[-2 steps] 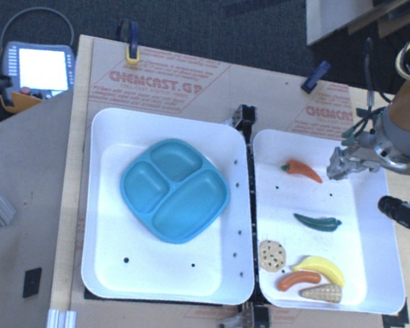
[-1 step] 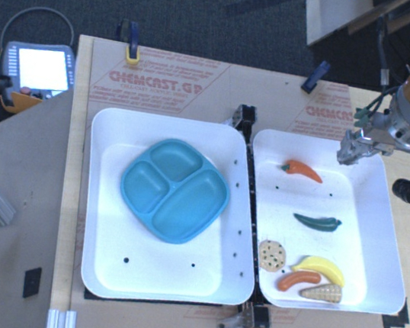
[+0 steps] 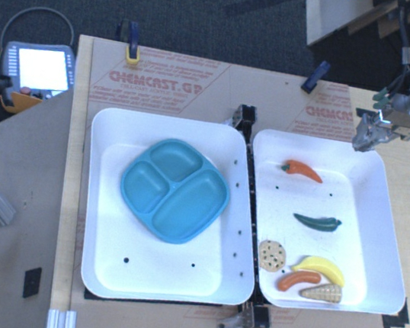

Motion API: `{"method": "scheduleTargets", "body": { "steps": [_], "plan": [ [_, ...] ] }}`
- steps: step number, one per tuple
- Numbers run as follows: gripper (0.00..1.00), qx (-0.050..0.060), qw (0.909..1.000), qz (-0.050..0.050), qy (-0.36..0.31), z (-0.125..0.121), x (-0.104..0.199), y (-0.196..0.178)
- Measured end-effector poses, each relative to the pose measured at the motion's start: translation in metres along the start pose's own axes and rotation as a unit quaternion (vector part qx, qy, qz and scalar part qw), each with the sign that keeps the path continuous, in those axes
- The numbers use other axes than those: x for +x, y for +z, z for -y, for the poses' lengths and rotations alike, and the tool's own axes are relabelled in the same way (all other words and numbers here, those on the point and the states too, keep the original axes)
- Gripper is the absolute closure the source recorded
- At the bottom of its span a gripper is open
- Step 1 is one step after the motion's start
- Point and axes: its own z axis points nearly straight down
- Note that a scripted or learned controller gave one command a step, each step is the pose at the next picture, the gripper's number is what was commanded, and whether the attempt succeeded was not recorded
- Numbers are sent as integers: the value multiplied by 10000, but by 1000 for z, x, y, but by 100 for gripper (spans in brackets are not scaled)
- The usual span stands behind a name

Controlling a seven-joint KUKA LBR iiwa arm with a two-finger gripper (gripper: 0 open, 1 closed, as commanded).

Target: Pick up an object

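Observation:
The right bin (image 3: 384, 203) holds an orange carrot-like pepper (image 3: 302, 170) near its back, a dark green pepper (image 3: 317, 223) in the middle, and at the front a cookie (image 3: 271, 255), a yellow banana (image 3: 321, 268), a red sausage (image 3: 299, 280) and a waffle cone (image 3: 321, 293). My gripper (image 3: 366, 140) hangs above the far right corner of this bin, away from all the items. Nothing shows between its fingers.
The left bin (image 3: 102, 182) carries a blue divided plate (image 3: 175, 190). A cardboard sheet (image 3: 202, 82) lies under both bins. A tablet-like pendant (image 3: 41, 68) sits at the far left, off the bench.

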Motion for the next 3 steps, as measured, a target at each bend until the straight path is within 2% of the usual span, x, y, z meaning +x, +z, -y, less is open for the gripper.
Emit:
{"method": "scheduleTargets", "body": {
  "steps": [1,2,3],
  "plan": [
    [100,60,10000,-25,-17,8,46,16],
    [100,61,10000,-25,-21,8,98,32],
    [100,65,10000,-24,-21,24,153,44]
  ]
}}
